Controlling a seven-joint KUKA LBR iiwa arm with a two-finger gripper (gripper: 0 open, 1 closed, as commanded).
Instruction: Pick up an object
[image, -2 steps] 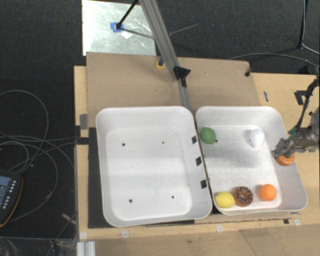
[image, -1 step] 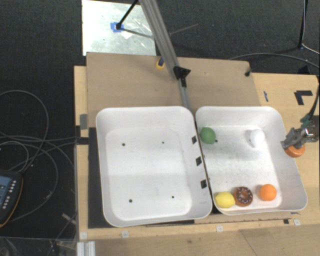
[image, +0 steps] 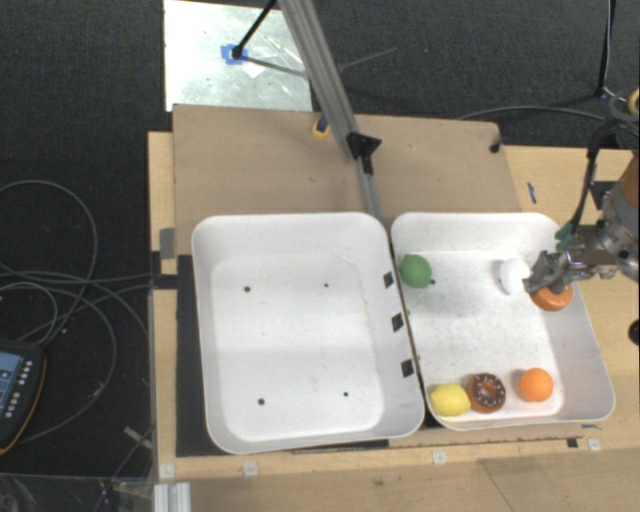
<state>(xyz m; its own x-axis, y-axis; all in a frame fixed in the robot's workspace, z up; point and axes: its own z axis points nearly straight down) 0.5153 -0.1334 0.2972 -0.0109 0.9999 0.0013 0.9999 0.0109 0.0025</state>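
Currently my claw (image: 552, 278) sits low at the right bin's (image: 500, 228) far right side, right over an orange object (image: 551, 297) and just beside a white object (image: 511, 276). Can't tell the claw's state, metal blocks it. Orange object is touching or under the claw tip, looks not lifted; grasp unconfirmed, lift not done as far as I judge. Other candidates untouched: green ball (image: 415, 270) near the divider, yellow lemon (image: 450, 400), brown donut (image: 487, 392) and orange ball (image: 536, 384) along the near edge. Left bin (image: 290, 232) on the surface (image: 260, 160) has nothing I need. My arm is cut off at the right edge. Orange object partly hidden, shape unclear.
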